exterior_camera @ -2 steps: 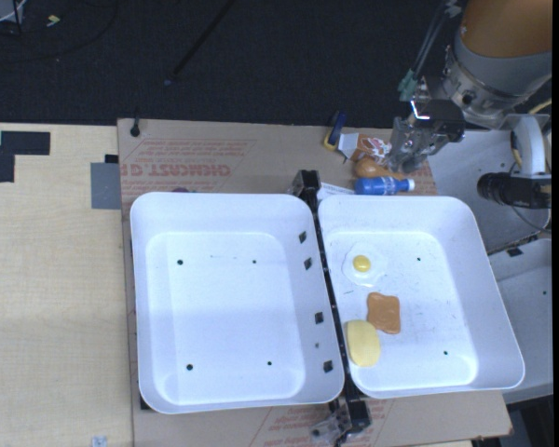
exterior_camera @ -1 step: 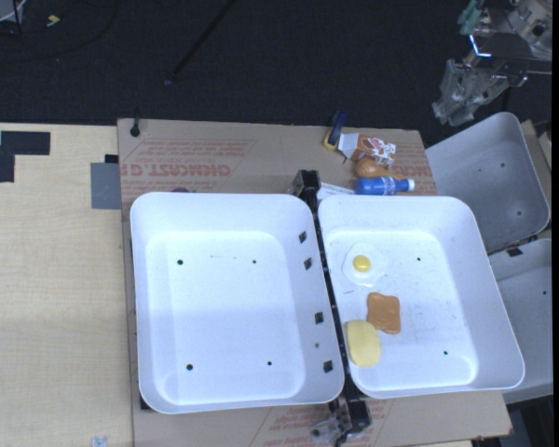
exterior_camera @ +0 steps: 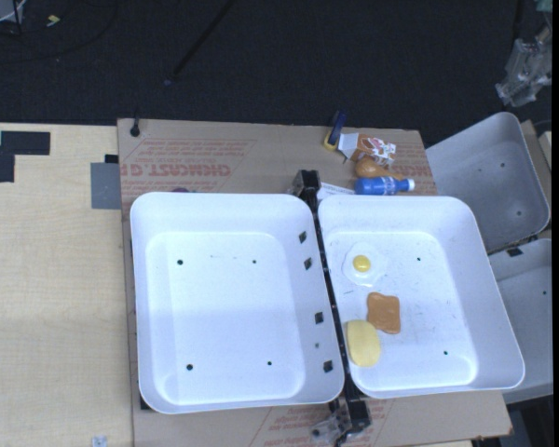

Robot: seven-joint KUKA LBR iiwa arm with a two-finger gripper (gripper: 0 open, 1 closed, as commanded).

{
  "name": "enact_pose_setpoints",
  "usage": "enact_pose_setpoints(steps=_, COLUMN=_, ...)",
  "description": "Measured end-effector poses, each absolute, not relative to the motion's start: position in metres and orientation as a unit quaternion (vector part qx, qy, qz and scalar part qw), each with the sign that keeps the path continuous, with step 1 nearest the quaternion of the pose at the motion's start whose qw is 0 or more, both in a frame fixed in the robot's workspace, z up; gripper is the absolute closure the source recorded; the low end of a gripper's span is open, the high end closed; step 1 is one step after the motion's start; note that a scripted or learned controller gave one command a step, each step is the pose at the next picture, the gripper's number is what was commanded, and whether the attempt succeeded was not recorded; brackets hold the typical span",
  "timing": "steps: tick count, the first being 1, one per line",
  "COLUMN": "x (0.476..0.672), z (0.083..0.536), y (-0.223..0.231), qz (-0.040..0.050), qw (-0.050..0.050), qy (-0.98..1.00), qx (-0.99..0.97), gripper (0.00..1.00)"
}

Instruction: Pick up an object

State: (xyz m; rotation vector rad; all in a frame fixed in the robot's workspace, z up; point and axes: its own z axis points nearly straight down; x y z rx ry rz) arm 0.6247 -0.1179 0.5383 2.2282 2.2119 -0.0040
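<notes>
On the bench, seen from above:

- Left shallow white plastic bin (exterior_camera: 158, 250) — sits on a brown cardboard sheet (exterior_camera: 224, 161), beside its twin.
- Right shallow white plastic bin (exterior_camera: 466, 250) — holds three toy foods near its left wall.
- White fried-egg toy with yellow yolk (exterior_camera: 364, 265) — lying flat, uppermost of the three.
- Brown toast-shaped slice (exterior_camera: 384, 313) — just below the egg.
- Pale yellow rounded block (exterior_camera: 362, 343) — touching the toast's lower left corner.
- Blue and white bottle (exterior_camera: 384, 186) — lying on its side on the cardboard, outside the bins.
- Small clutter of orange and white packets (exterior_camera: 371, 155) — behind the bottle.
- Gripper — cannot tell its state.
</notes>
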Motion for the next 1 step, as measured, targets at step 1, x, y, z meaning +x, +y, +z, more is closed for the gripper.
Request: enact_pose_setpoints(steps=1, x=0.6136, z=0.3681, y=-0.0607, qz=-0.0057, qw=-0.009, qy=0.708, qx=0.706, gripper=1.00)
